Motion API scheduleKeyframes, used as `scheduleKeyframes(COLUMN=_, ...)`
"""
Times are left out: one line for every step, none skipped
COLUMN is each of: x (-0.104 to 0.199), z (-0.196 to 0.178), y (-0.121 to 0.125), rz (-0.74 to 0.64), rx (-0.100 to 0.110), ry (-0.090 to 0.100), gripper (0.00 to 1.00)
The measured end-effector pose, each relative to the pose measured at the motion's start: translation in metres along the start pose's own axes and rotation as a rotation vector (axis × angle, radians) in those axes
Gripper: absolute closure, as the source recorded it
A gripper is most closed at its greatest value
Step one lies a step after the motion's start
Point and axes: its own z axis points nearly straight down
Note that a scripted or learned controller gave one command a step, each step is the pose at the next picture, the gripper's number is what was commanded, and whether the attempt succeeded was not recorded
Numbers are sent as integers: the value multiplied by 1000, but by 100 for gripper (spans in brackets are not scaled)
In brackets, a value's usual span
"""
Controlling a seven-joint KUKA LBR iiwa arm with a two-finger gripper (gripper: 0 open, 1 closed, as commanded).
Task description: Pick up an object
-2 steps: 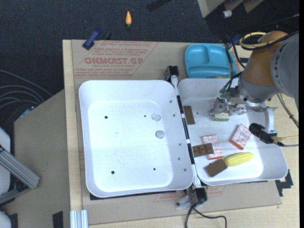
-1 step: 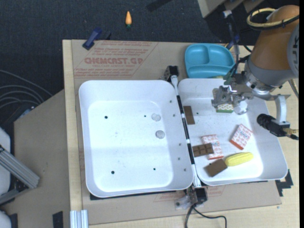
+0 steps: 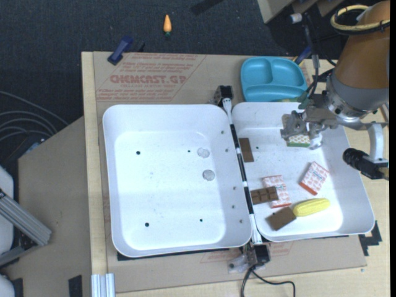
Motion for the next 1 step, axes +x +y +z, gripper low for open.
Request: scheduleKeyframes(x=-2, z=-23, y=-37, rz=2, rx=5, ry=1, gripper=100)
